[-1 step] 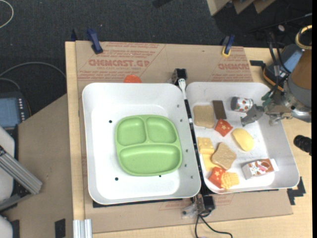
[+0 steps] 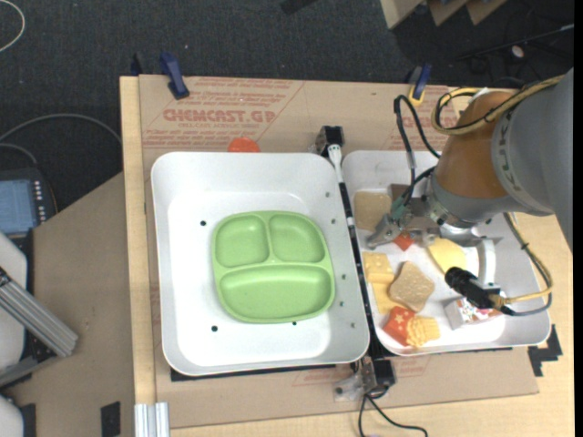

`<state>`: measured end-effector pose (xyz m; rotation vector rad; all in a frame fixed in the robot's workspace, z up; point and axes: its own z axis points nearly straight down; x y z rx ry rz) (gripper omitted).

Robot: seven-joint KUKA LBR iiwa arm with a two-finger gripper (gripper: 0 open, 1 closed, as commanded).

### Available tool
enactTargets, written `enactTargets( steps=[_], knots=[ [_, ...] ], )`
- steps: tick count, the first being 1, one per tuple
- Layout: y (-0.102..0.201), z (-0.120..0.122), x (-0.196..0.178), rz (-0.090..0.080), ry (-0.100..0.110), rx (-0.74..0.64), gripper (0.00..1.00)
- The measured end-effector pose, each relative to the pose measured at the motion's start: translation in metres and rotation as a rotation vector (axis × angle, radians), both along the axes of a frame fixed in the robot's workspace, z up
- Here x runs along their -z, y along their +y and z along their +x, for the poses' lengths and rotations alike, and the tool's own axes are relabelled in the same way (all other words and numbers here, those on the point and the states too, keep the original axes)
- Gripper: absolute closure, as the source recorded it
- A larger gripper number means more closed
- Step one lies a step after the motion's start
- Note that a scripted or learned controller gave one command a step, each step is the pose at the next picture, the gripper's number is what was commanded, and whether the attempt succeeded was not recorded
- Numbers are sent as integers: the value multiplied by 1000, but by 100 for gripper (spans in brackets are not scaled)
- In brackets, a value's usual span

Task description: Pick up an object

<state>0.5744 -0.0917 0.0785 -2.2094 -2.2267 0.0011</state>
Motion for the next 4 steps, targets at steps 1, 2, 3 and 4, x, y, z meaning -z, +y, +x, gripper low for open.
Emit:
enactTargets(
  steps=[1, 2, 3, 4],
  knots=[
    [-6, 0, -17, -3, -6, 9, 100],
    [-6, 0, -16, -3, -5, 9, 0],
    [-6, 39, -7, -4, -9, 6, 0],
    [-5, 38, -17, -4, -7, 7, 100]
  ],
)
